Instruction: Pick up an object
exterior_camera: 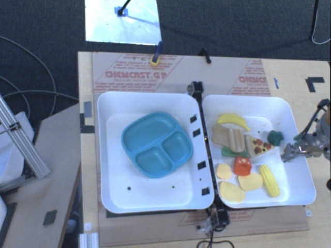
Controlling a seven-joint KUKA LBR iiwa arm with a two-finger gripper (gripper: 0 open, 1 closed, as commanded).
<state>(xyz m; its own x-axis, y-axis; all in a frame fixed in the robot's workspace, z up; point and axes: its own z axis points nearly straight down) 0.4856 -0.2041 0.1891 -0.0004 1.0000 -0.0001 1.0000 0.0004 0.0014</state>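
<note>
Carrying two white bins side by side, the desk (129, 66) stretched away to the left of the hand (288, 152). The left bin (111, 138), well apart from the hand, held a blue divided plate (156, 143). The right bin (297, 133) lay under the hand, which hung over its right wall; whether its fingers were open or closed could not be told, and nothing showed between them. Just left of the hand sat a green piece (275, 137), and just below and left a corn cob (269, 180). Further left lay a banana (233, 120), bread slices (229, 138) and a red tomato (242, 165).
</note>
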